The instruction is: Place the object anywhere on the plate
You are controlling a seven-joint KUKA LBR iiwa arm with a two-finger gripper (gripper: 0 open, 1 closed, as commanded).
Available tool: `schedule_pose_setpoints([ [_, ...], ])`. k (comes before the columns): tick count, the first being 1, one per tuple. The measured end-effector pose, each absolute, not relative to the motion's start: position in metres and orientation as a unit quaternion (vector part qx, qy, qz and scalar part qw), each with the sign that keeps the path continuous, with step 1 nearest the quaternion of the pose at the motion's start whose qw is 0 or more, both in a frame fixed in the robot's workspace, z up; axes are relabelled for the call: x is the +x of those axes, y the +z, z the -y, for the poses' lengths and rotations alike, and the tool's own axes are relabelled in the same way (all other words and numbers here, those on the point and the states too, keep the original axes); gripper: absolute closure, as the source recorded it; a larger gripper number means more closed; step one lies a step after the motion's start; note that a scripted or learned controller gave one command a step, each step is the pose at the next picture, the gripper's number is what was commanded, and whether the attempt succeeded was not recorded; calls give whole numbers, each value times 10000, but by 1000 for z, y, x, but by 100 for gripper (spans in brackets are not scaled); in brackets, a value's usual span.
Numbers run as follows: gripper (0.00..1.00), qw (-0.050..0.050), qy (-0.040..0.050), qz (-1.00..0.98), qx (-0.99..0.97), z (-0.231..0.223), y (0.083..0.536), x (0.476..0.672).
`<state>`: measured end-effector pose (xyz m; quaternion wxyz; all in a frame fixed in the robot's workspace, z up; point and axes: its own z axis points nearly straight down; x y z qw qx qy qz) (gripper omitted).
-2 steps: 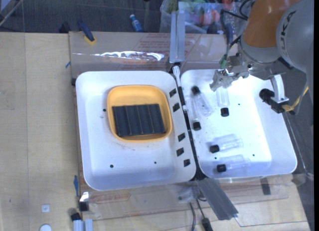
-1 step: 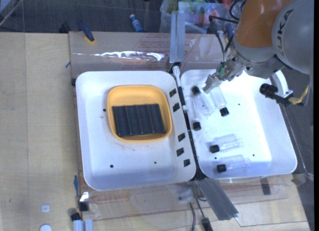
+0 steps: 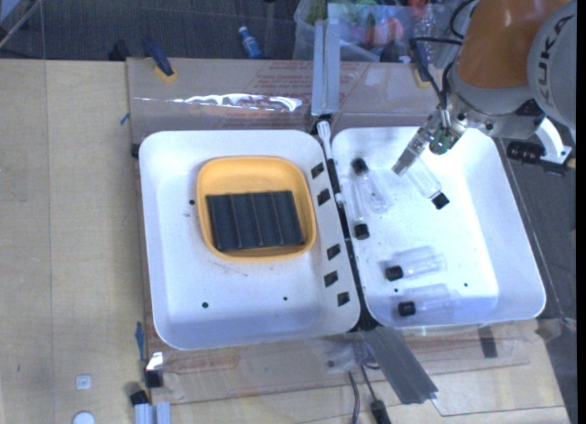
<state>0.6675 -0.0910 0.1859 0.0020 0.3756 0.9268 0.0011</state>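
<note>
Nothing's on my yellow plate (image 3: pixel 212 182) in the left bin (image 3: pixel 165 230) yet. The gripper (image 3: pixel 409 157) hovers at the right bin's (image 3: pixel 513 230) 12 o'clock; can't tell its fingers' state. Clear vials (image 3: pixel 417 263) lie around 6 o'clock, so everything's left.

- The arm (image 3: pixel 540 38) is reaching in from the upper right of the camera view, with its bulk sitting at the top right corner.
- Its orange band (image 3: pixel 504 24) is showing as a rounded dome, facing the camera, with grey casing curving beside it to the right.
- Black cables are looping along the left side of the wrist, running down toward the hand.
- The hand (image 3: pixel 409 158) is hanging below the wrist and slanting down and to the left.
- It is tapering to a slim grey tip; a small green spot is showing near its base.
- Whether the tip is parted or closed is too small to tell.
</note>
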Motion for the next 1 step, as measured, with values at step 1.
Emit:
schedule_pose_setpoints([
  [1,100,31,15,-9255,3787,93,273,663],
])
